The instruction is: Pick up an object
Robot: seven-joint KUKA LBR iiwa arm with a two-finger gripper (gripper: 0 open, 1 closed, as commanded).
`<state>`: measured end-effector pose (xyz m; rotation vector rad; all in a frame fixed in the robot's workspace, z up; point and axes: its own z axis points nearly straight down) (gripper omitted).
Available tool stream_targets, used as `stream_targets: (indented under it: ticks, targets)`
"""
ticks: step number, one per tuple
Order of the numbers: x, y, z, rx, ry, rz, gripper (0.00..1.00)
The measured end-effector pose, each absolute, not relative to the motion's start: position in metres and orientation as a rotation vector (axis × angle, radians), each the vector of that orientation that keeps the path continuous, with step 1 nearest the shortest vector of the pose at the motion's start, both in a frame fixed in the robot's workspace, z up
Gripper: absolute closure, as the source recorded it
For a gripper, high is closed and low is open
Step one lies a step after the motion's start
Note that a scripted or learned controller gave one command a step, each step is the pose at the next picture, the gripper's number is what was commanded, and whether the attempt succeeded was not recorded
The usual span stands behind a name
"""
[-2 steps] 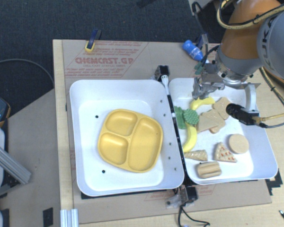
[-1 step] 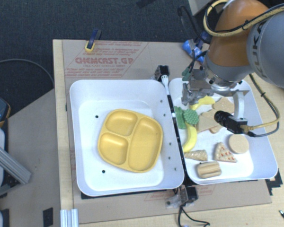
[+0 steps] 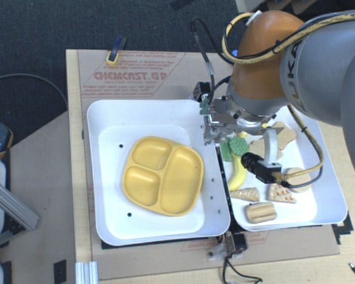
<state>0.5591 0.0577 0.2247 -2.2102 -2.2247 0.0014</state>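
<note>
Toy foods fill the right bin on cardboard-topped bench; end effector grip unclear.

Brightness: even, fairly strong light from overhead; the two white bins read bright, close to washed out on their flat floors.
Glare: a soft sheen on the yellow divided plate and a broad highlight across the arm's orange band.
Shadows: short and soft; a dim patch lies under the arm over the right bin, muting the food pieces there.
Surroundings: the dark floor around the worktop falls off to near black, with little detail.
Sharpness: moderate and grainy; printed lettering on the worktop is legible but soft, small parts near the wrist smear together.
Distortion: slight slant of the edges, no strong bending.
</note>
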Motion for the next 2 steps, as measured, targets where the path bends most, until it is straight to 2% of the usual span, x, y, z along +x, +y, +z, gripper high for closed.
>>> stream_targets:
  ticks: [2]
  targets:
    - [0.5529, 0.0793, 0.2306, -2.218, -2.221, 0.002, 1.00]
